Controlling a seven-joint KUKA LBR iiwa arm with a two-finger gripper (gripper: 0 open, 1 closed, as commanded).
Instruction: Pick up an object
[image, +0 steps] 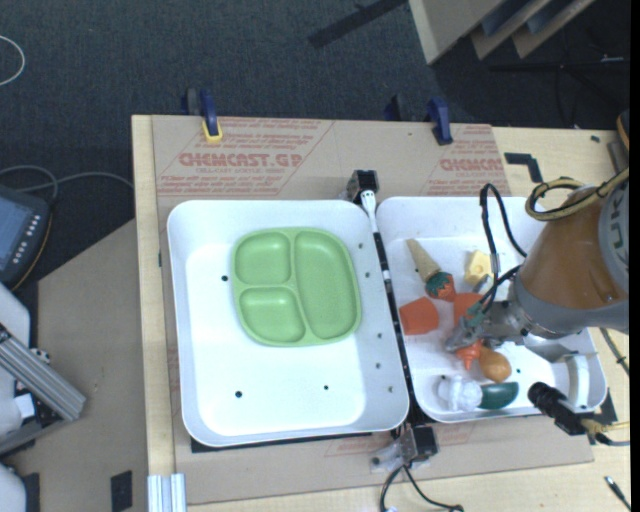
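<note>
1. The bench (300, 150) is pale wood under a brown printed cardboard sheet, held by blue clamps (438, 118) at its far edge. Dark carpet (150, 50) lies beyond it.
2. Two shallow white plastic bins sit side by side, touching along their inner edges. The left bin (200, 380) holds a light green tray (296, 286), smooth, rounded and split into three compartments.
3. The right bin (425, 395) holds a small clutter: an ice-cream cone (427, 260) lying with its narrow tip toward the far left, its long axis diagonal; a yellow piece (479, 266); an orange-red block (420, 316); a brownish oval lump (495, 367); and a dark green item (500, 396) beside a clear, crinkled one (455, 392) near the front wall.
4. The grey arm (580, 270) reaches in from the right over this bin. The gripper (478, 330) sits low among the orange pieces in the bin's middle.
5. How wide it stands, and whether it has hold of anything, cannot be told.
</note>
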